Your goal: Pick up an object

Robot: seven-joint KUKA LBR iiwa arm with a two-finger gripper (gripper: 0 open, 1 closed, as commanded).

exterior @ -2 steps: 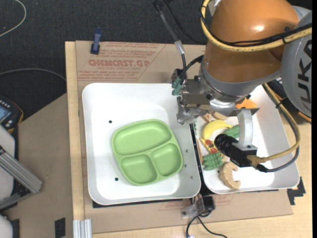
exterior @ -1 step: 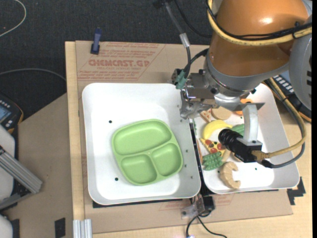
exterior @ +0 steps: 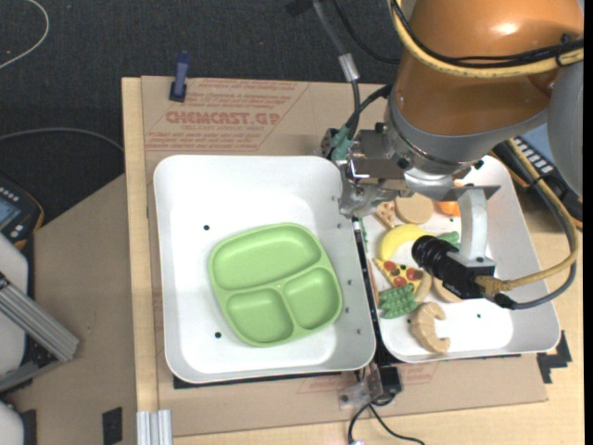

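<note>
Orange-banded arm overhangs the tool, grip state unclear, just beside a yellow toy.

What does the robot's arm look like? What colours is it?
The thick, round grey robot arm has a big shiny orange band above its wrist, smooth like a ball. Thin black cables loop across that band. At the tip sits a small silvery metal end effector made of blocky parts.
</note>
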